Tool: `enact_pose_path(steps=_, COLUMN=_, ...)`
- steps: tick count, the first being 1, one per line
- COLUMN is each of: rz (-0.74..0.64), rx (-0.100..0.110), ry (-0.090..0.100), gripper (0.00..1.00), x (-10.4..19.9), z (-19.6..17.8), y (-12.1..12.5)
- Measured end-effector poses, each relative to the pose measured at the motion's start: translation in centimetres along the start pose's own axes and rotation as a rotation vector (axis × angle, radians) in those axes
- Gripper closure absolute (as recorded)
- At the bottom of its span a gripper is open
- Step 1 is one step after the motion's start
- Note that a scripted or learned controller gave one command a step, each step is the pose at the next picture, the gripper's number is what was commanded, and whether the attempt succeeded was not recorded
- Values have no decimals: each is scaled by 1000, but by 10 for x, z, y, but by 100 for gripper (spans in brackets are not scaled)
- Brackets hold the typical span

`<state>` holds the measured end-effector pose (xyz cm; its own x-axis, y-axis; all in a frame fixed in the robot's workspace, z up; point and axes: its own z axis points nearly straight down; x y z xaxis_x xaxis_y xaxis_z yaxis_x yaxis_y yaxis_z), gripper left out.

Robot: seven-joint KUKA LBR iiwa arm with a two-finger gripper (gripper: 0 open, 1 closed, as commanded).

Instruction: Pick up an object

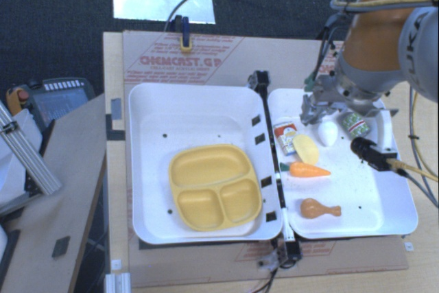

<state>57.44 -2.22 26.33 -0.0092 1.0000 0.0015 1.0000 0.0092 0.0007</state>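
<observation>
Landmark: the white egg (328, 133) in the right bin (391, 216); all places below are given from it.
Candidate object: the white egg, lying on the bin floor and looking the nearest item to the hand.
Hand (314, 111): directly above and slightly left of the egg, low over the bin. Whether the hand is spread or closed cannot be told at this angle, and nothing is seen in its grasp.
Yellow piece (306, 147): just below-left of the egg, near it; contact cannot be judged.
Red-and-white carton (285, 135): left of the egg, beside the yellow piece.
Toy carrot (309, 171): below the egg, lying crosswise, apart from it.
Drumstick (319, 208): well below the egg, alone on open floor.
Green-patterned item (355, 123): just right of the egg, partly under the arm (384, 31).
Yellow divided tray (214, 186): well left of the egg, in the left bin (158, 113).
Surface (116, 51): bears both bins.
Step in hand, judged: approach, with the hand positioned over the cluster and no pick yet made.
Next move, judged: a short descent centred on one item. The round egg may roll aside, and close neighbours leave little room.
</observation>
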Motion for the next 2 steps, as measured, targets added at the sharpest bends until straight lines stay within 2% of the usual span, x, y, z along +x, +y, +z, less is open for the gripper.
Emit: enact_pose_path(steps=2, rz=0, rx=1, ry=0, gripper=100, x=92, z=11, y=-38)
